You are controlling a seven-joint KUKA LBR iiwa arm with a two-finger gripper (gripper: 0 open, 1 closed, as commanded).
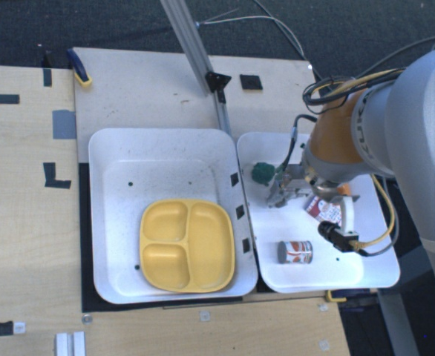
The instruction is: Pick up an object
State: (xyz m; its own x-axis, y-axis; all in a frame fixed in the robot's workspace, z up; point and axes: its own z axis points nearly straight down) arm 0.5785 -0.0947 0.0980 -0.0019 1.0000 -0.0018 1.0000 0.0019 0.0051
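A light wooden bench (24, 221) carries a pale board on which two shallow white bins sit side by side, with dark carpet and loose cables beyond the far edge. A slanted metal rail (191, 39) runs down toward the gap between the bins.

Count: two bins, one tray, one arm, three loose objects seen in the right bin.

The left bin (128, 154) holds one yellow divided tray (187, 245), lying flat in its near half, with three compartments showing.

The right bin (373, 273) holds one small can (295, 252) with a red and white label, lying on its side near the front wall; its long axis runs roughly left to right across the view. One dark green rounded object (263, 173) lies near the bin's left wall, farther back. One red and white packet (324, 210) lies flat between them to the right, partly covered by the arm.

The grey arm (396, 124) with its orange band reaches in from the right above the right bin. The gripper (280, 196) sits low, just beside the green object and well apart from the can. Whether the claw is open or closed cannot be told, nor whether anything is in it. A black cable fitting (338, 237) hangs just right of the can.
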